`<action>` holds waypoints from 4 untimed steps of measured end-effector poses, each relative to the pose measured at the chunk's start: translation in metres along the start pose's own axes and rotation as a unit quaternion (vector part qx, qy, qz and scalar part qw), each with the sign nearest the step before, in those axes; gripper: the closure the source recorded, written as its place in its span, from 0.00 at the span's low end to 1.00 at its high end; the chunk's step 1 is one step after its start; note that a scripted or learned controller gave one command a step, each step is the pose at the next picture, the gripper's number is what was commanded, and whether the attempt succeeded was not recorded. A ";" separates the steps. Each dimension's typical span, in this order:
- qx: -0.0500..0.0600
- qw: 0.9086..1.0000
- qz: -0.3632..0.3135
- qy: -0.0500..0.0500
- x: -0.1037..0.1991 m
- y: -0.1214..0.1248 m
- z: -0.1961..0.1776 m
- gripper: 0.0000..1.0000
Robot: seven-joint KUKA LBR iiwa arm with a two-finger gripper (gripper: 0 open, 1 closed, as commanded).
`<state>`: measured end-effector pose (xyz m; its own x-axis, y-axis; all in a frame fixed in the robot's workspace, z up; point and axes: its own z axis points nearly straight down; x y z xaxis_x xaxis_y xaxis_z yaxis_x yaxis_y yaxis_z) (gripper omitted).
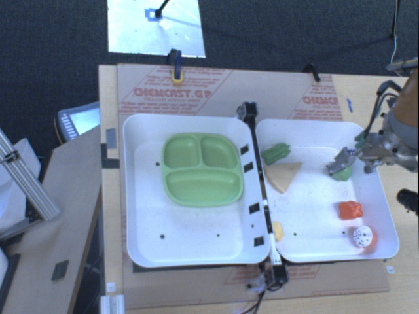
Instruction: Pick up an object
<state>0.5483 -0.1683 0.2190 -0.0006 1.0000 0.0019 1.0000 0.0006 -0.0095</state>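
Note:
My gripper (341, 162) hangs over the right side of the right bin (308, 254), reaching in from the right edge. A small green object (342, 174) shows just under its tip, and I cannot tell whether it is held or lying on the bin floor. Further left in the same bin are a green leafy toy (276, 152) and, beside it, a tan wedge (283, 174). A red piece (350, 209) and a white spotted ball (362, 236) lie near the front right corner.
The left bin (141, 241) holds a green divided plate (201, 169). A small yellow piece (277, 231) sits by the divider between the bins. Black clips line that divider (258, 195). Cardboard lies under both bins.

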 end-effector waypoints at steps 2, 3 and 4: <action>-0.004 1.000 -0.001 -0.001 0.008 0.000 0.040 0.00; -0.003 1.000 0.000 -0.001 0.004 -0.010 0.089 0.00; -0.004 1.000 0.000 -0.001 0.004 -0.009 0.137 0.00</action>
<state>0.5379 -0.1637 0.0823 -0.0010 1.0000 0.0007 1.0000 0.0010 -0.0015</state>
